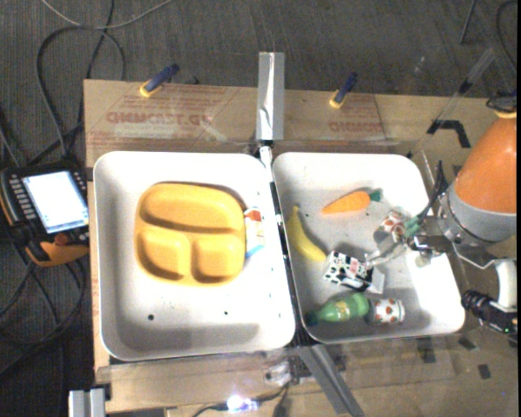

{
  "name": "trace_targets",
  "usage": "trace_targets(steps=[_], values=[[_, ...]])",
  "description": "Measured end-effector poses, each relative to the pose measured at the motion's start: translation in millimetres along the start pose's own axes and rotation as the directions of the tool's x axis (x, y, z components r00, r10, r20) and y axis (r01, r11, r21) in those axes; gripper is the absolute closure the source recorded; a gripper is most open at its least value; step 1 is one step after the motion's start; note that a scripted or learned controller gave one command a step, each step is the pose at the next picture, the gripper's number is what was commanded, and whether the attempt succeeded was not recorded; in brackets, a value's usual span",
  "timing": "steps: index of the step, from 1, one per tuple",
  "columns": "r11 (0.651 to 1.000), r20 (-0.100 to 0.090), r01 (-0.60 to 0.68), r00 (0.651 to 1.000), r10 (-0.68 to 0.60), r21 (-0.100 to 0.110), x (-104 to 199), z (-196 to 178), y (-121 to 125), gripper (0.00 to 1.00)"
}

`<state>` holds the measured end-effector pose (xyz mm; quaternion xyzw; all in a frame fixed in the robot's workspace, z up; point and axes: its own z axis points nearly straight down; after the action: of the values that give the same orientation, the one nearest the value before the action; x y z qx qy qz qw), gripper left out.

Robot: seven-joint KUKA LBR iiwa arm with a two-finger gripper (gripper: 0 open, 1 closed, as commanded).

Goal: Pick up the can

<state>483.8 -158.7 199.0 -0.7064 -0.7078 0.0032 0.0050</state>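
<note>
A small white can with red spots point(387, 311) lies on its side near the front wall of the right bin point(434, 320), beside a green bottle point(343, 308). A second small can-like item with a red and green label point(392, 226) rests further back, toward the bin's right side. My gripper point(380, 252) reaches in from the right and hangs low over the middle of the right bin, between that labelled item and a black-and-white carton point(346, 269). It is well behind the spotted can and apart from it.
An orange carrot point(347, 201) lies at the back of the right bin and a yellow banana point(302, 237) along its left wall. The left bin point(122, 320) holds a yellow divided tray point(191, 233). A tablet point(50, 200) sits off the bench's left.
</note>
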Motion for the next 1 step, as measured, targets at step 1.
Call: trace_targets(steps=[1], values=[[1.000, -0.001, -0.029, 1.000, 0.029, -0.002, 5.6, -4.6, 41.5, 0.00]])
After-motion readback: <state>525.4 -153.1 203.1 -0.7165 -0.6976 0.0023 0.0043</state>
